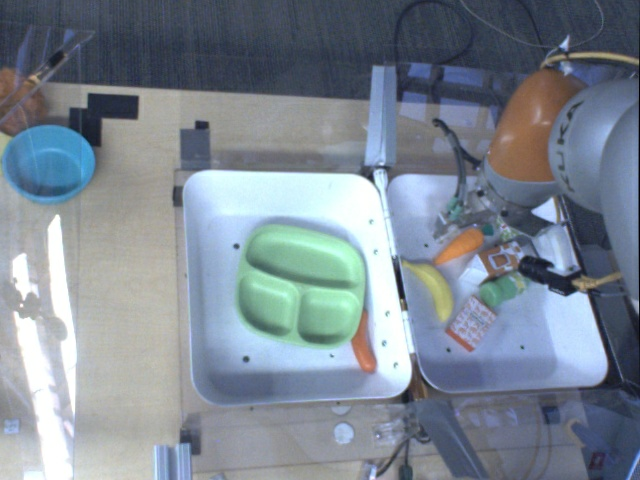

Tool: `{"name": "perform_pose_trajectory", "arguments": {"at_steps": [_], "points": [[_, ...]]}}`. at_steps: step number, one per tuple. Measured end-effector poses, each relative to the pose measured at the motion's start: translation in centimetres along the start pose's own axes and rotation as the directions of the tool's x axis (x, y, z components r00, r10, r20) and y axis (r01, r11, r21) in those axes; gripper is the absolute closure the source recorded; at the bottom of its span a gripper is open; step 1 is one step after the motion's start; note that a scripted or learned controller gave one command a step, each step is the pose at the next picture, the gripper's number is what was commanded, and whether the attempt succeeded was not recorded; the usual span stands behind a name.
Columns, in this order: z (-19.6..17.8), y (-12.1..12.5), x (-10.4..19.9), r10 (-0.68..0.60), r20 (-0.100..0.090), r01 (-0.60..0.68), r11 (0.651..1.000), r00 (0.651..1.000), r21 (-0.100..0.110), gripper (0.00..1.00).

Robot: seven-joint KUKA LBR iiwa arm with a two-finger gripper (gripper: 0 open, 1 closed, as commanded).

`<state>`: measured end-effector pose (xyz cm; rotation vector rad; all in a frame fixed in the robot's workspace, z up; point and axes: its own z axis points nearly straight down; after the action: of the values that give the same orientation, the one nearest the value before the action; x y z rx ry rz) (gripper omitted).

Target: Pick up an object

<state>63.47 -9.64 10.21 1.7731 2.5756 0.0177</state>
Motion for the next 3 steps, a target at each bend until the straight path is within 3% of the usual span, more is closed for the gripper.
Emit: {"name": "perform_pose_trajectory", "arguments": {"at_steps": [1, 2, 3], "points": [[0.0, 0.0, 0.0, 0.0, 0.0, 0.0, 1.0, 1.0, 0.0, 0.0], [1.3, -1.7, 1.2, -0.035, -0.001, 0.035, 0.999, 0.999, 0.007, 0.0], [0.0, -1.3, 1.2, -0.037, 0.0, 0.037, 0.999, 0.999, -0.002, 1.0]]}}
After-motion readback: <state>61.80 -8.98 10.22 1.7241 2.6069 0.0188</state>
